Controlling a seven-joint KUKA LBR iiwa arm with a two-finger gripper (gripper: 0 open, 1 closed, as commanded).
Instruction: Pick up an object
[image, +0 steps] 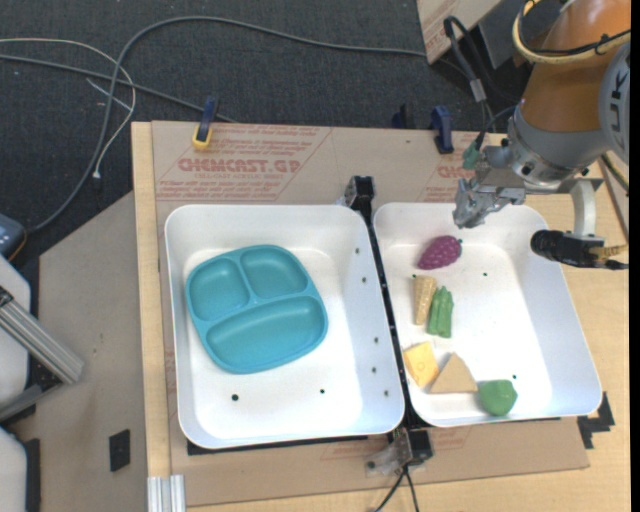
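Note:
My gripper (470, 215) hangs over the far edge of the right bin (540, 330), just above and to the right of a purple bunch of grapes (439, 252). Nothing shows between its fingers. Below the grapes lie a tan ridged piece (424, 298) and a green piece (440, 312) side by side. Near the bin's front sit a yellow cheese wedge (421, 363), a tan wedge (455, 376) and a green round object (497, 397).
The left bin (200, 400) holds a teal divided plate (258, 306). A black clip (359, 190) sits at the far end of the divider between the bins. Blue clamps (207, 120) hold the cardboard base at the back.

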